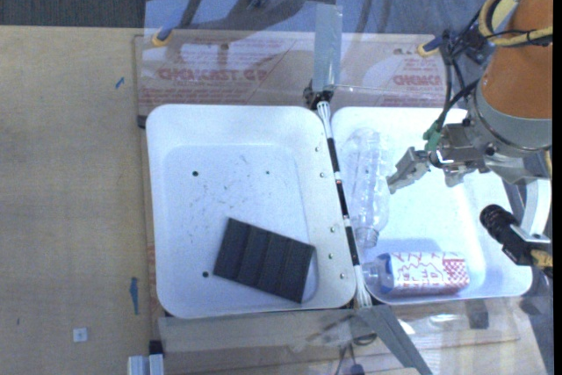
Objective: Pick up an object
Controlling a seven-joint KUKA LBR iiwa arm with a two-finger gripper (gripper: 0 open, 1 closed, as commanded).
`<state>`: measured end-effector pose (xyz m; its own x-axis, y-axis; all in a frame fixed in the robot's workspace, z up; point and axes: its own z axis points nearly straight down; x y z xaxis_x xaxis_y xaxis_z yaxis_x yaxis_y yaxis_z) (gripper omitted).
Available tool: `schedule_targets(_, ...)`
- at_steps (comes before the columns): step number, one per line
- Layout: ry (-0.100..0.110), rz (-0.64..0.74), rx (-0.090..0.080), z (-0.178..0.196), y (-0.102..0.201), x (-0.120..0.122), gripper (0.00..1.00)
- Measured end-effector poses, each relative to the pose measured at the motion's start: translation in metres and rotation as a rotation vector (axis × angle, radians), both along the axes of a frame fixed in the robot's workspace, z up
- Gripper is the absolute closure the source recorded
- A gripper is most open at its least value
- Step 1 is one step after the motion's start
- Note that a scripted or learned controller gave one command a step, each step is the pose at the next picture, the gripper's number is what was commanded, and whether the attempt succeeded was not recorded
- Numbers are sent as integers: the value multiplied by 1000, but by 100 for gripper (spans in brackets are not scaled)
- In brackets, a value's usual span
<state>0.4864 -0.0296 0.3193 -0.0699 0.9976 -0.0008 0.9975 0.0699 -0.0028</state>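
Observation:
My gripper (429,171) hangs over the middle of the right bin (492,215), open, with nothing between its fingers. Its left finger (403,170) points toward a clear plastic bottle (367,186) that lies along that bin's left wall, and a small gap separates the two. A second bottle with a red and white label (423,271) lies on its side against the right bin's front wall. In the left bin (176,189), a dark grey ribbed block (263,261) lies flat near the front.
A black divider strip (338,180) runs between the two bins. Clear panels (263,57) stand behind both bins. The arm's orange band and cables (518,39) rise at the right, over the right bin's far corner. Bare wooden bench (61,189) spreads to the left.

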Motion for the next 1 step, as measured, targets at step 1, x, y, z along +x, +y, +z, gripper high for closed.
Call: schedule_targets(1, 2, -110, 1, -48, -64, -6, 0)
